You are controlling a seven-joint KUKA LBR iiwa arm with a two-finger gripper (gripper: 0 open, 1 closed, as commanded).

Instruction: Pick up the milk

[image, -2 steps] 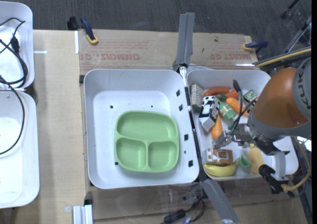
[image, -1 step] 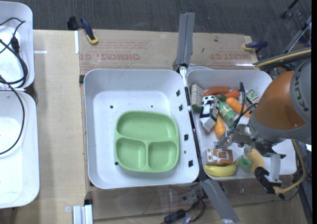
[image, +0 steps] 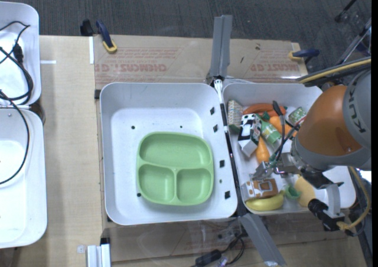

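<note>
The milk (image: pixel 247 126) is a small white carton with black cow patches. It lies in the right bin (image: pixel 231 91) near its left wall, among other toy foods. My gripper (image: pixel 267 171) hangs low over the front half of that bin, below the grey and orange wrist (image: pixel 328 130). It is nearer the front than the milk and a little to its right, apart from it. Directly under the gripper sits a brown and white carton (image: pixel 260 188). Nothing from the bin shows lifted in the gripper.
Around the milk lie an orange carrot (image: pixel 262 149), a green bottle (image: pixel 271 133) and a long carrot (image: pixel 263 108). A banana (image: pixel 264 202) rests at the front wall. The left bin (image: pixel 118 142) holds a green divided plate (image: pixel 175 168).
</note>
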